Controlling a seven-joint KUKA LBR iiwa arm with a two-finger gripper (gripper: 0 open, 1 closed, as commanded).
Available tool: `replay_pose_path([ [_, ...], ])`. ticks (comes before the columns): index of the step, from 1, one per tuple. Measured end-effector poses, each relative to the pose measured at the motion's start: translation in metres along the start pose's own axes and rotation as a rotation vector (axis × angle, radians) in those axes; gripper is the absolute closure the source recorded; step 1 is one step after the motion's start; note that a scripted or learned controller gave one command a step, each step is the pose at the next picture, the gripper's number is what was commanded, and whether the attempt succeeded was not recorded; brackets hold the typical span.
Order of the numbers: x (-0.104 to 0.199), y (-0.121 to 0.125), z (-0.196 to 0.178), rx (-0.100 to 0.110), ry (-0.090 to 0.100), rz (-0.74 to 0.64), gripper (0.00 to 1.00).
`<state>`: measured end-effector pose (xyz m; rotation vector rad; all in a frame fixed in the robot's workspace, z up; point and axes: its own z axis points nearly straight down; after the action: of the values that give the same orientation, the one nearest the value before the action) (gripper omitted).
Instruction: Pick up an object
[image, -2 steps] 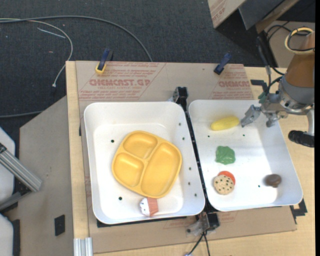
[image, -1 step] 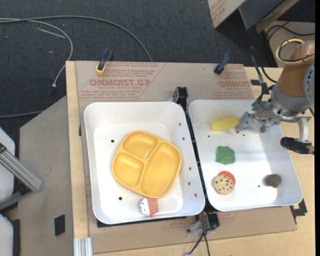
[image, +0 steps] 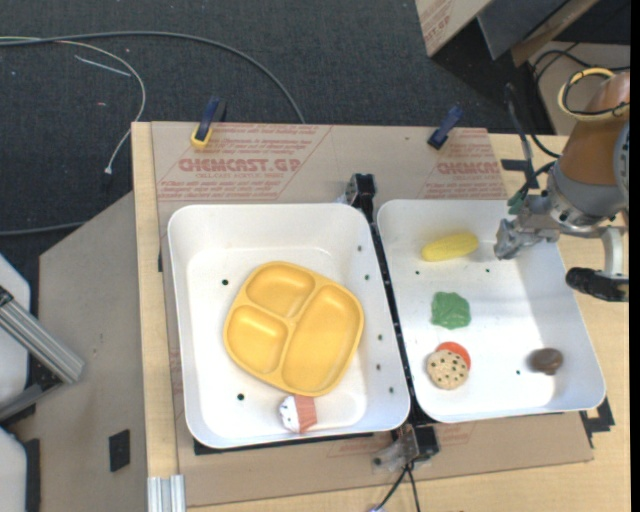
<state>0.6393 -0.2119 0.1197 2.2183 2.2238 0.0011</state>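
Note:
The right bin (image: 500, 335) holds a yellow oblong piece (image: 449, 247) near its back, a green leafy lump (image: 450, 310) in the middle, a chocolate-chip cookie with a red bit behind it (image: 447, 368), and a small brown lump (image: 545, 361) at the front right. My gripper (image: 508, 241) hangs over the back right of this bin, just right of the yellow piece and apart from it. Nothing shows in its grasp.
The left bin (image: 200, 260) holds a yellow divided plate (image: 293, 327) and a small white-and-orange item (image: 297, 413) at its front edge. Blue clamps (image: 207, 121) pin the cardboard at the back. The arm's orange band (image: 590, 150) rises at the right edge.

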Motion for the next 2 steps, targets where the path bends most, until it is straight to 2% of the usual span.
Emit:
replay_pose_path([
  [2, -0.011, -0.001, -0.122, -0.006, -0.003, 0.001, 1.0],
])
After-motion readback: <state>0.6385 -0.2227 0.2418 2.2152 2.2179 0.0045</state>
